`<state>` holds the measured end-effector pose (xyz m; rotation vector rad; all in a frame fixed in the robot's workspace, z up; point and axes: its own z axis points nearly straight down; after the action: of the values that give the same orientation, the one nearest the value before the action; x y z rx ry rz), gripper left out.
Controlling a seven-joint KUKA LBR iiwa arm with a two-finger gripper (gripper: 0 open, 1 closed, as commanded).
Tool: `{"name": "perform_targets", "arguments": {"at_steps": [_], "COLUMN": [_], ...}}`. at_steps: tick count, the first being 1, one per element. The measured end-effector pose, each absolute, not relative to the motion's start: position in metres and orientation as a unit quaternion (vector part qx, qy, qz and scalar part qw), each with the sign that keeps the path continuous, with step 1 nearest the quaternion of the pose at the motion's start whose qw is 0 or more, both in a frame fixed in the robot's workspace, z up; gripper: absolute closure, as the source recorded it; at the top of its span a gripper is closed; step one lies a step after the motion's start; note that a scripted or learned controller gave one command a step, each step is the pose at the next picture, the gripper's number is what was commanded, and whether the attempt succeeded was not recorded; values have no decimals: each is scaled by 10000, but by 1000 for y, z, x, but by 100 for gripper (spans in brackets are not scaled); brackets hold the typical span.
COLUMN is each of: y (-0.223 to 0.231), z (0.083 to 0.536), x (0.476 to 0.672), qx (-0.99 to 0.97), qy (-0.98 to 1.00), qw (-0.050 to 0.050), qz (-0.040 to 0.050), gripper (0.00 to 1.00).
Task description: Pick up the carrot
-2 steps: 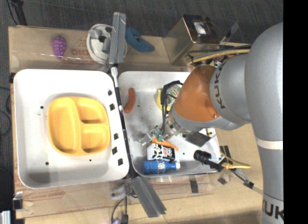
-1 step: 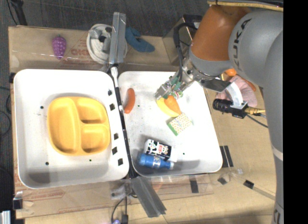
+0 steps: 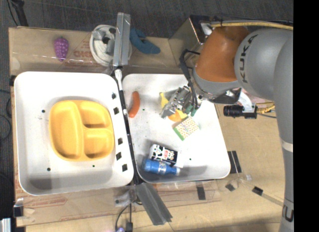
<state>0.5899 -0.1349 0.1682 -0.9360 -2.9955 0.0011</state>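
one carrot (image 3: 134, 104) in right bin (image 3: 149, 84), long axis 12-to-6 o'clock, gripper (image 3: 175, 104) at its 3 o'clock over yellow item (image 3: 164, 98), claw state cannot be told

A divided tray (image 3: 82, 128) is set in the left bin (image 3: 30, 84), while in the right bin (image 3: 219, 163) the carrot (image 3: 134, 104) is placed by the left wall — the gripper (image 3: 177, 105) to its right, a bottle (image 3: 160, 167) near the front.

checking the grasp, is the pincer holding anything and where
Cannot be told. The pincer hangs over the yellow and patterned things in the right bin; the carrot lies apart to its left, untouched.
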Motion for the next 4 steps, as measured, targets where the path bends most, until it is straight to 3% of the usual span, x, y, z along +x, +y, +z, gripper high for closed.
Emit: {"name": "perform_targets", "arguments": {"at_steps": [1,2,3,4], "y": [-178,-209,-209,-209], "z": [92,190,190,102], "x": [566,563,564,579], "qx": [-3001,-6356,-6353,-6867], "qy": [-9539,-7720,-7723,-7269], "qw": [5,1,4,-70], "qz": [2,2,2,-56], "gripper": [100,100,0,0]}}
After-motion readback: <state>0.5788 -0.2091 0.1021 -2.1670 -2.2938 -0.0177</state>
